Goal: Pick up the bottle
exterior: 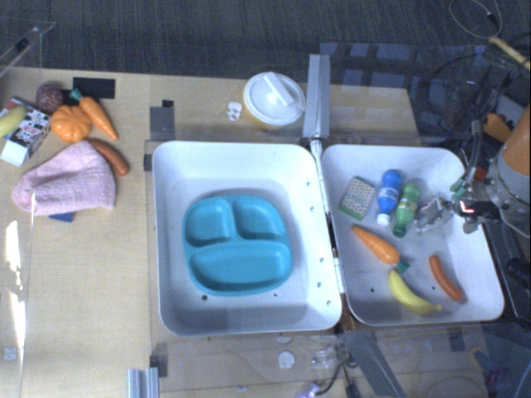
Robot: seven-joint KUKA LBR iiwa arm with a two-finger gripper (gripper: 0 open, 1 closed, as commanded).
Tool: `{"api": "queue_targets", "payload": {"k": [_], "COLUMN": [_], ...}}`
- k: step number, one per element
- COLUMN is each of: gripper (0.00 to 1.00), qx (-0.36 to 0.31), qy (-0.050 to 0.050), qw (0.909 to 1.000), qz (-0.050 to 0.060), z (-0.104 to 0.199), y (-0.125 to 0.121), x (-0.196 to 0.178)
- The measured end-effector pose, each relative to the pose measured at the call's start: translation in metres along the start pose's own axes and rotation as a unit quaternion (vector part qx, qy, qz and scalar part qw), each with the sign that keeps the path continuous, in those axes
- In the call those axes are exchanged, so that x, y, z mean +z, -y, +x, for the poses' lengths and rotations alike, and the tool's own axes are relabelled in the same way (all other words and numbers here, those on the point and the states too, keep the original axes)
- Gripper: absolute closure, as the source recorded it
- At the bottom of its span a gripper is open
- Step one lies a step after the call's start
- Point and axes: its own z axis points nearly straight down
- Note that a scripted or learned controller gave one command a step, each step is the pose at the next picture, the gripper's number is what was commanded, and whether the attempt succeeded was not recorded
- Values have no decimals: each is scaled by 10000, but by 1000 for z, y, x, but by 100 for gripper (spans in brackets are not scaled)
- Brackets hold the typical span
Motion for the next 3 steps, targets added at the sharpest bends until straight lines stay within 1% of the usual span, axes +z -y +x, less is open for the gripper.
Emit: {"api": "queue_targets", "payload": {"k": [1, 2, 3], "gripper": [0, 0, 100], "qx": [-78, -621, -617], "qy": [2, 12, 17], "qw": [10000, 9981, 9981], "qz": [1, -44, -43], "z": [-10, -26, -27], "y": [-62, -114, -115], "x": [98, 161, 149]}}
